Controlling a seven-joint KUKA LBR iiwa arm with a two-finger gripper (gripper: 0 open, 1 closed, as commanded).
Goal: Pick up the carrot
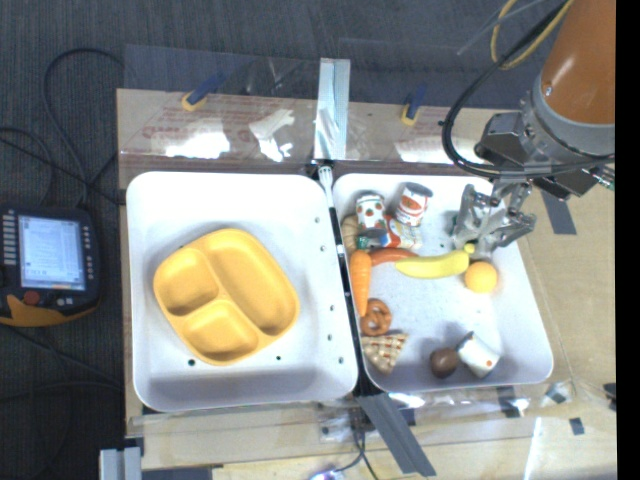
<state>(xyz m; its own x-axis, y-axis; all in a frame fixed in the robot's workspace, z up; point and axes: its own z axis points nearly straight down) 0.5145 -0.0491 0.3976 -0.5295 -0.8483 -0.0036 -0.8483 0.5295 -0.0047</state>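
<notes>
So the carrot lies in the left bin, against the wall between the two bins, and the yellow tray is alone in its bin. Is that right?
Not quite. The camera view shows the carrot in the right bin, not the left one. It does lie against the wall between the two bins, and the yellow tray is alone in the left bin.

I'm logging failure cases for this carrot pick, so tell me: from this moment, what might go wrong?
1. The two-finger gripper hangs at the right bin's far right, above the yellow banana and round yellow lemon, well away from the orange carrot; a descent here would probably catch the wrong item.
2. The carrot lies against the right white bin's left wall, with a brown pretzel crowding it, so the fingers may lack room to straddle it.
</notes>
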